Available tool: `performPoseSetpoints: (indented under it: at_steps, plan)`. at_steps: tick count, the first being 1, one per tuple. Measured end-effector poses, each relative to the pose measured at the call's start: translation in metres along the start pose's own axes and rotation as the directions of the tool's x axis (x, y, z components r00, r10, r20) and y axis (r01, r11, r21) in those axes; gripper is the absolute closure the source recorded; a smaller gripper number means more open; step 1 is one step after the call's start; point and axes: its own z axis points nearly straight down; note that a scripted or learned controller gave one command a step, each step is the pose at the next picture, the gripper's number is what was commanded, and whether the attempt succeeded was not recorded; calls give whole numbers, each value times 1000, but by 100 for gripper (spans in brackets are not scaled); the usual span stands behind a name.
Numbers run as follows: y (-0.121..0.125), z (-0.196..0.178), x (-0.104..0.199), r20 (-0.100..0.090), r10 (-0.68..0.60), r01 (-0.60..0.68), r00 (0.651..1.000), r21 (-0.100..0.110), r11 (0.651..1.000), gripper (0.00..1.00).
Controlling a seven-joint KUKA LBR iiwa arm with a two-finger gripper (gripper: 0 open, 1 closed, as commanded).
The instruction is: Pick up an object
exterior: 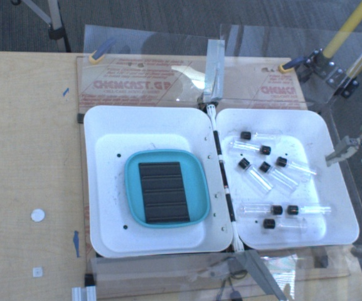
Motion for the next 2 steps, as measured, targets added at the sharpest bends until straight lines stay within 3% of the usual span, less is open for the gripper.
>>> performPoseSetpoints:
  at_steps: [1,2]
  plan:
    - [-13,157,-3,0,-18,18,1000,0,1000,0]
    - [55,159,8,2,-72,72,997,-4,997,0]
